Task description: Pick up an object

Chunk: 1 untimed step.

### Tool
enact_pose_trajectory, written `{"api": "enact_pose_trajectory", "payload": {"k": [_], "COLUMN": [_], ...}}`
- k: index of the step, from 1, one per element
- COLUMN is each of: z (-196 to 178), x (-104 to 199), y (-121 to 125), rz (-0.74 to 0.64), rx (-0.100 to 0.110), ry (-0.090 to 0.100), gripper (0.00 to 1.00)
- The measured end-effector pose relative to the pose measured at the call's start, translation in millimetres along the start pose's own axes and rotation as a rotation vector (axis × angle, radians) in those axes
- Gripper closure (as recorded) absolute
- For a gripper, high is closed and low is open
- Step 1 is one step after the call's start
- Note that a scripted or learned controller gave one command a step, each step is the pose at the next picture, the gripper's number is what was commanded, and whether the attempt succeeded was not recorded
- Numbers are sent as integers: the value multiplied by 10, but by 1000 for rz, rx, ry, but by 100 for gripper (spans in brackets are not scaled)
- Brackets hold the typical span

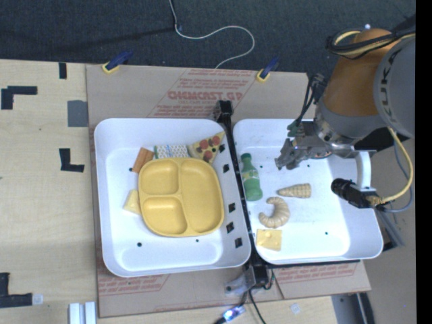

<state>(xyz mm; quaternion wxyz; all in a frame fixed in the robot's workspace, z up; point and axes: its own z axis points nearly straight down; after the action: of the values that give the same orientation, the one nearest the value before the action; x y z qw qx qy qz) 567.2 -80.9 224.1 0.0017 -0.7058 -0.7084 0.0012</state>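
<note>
In the right bin (pixel 337 245) lie a green bottle (pixel 250 178), a cream cone-shaped pastry (pixel 295 191), a croissant (pixel 275 212) and a yellow cheese slice (pixel 270 239). My gripper (pixel 287 158) hangs over the bin's upper middle, just above the cone pastry and right of the bottle. Its dark fingers point down and left, and nothing shows between them. The left bin (pixel 111 181) holds a yellow divided plate (pixel 181 196) with flat food pieces tucked around its edges.
A pizza slice (pixel 208 145), an orange piece (pixel 142 159) and a yellow wedge (pixel 131 201) lie around the plate. Black clips line the wall between the bins. The arm's grey body (pixel 361 79) and cable overhang the right bin's right side.
</note>
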Motion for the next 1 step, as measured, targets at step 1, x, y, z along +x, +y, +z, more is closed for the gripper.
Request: {"api": "enact_pose_trajectory", "payload": {"k": [1], "z": [111], "x": [492], "y": [-205], "rz": [0], "rx": [1], "ry": [0], "gripper": [100]}}
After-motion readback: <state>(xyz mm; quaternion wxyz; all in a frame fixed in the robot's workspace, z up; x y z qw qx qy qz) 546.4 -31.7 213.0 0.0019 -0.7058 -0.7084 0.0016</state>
